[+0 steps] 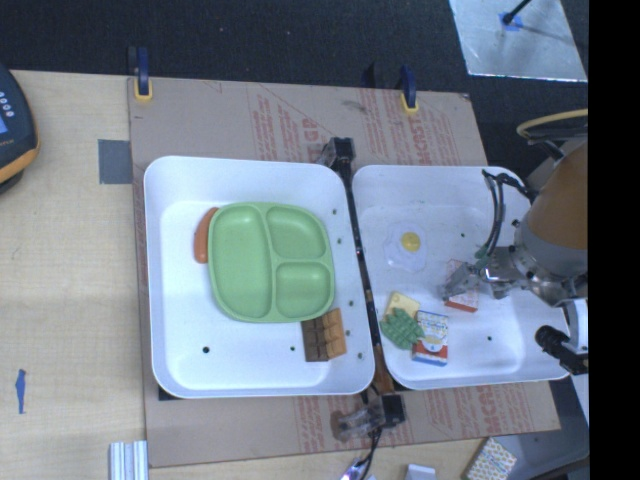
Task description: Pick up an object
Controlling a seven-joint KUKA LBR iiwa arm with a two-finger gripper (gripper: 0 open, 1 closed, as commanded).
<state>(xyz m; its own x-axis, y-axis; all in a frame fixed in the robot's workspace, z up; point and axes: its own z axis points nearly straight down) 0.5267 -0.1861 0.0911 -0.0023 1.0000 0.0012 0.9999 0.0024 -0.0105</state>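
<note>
Two shallow white bins sat side by side on a cardboard sheet. The left bin [170, 268] carried the largest thing, a green divided plate [270, 261] lying flat across its middle, with an orange piece [203, 234] tucked at the plate's left edge and a brown chocolate-like bar [324, 335] just off its lower right corner, near the bin's front rim.

The right bin [440, 183] held the smaller clutter (all of it toward the front half): a small carton with blue and red print [432, 337] by the front rim, a green knobbly toy [400, 328] touching a pale yellow block [402, 303] near the front-left corner, and a fried-egg piece [410, 242] lying flat mid-bin.

The arm hung over that bin's right side, its gripper [470, 286] low above the floor with a red and white scrap [461, 303] just under it; whether the fingers stood apart or closed, and whether they had anything, I could not tell.

The carton looked the likeliest pick: light, stiff-sided, probably a little crushable, best pinched across its short sides. The egg seemed too flat to grip well.
</note>
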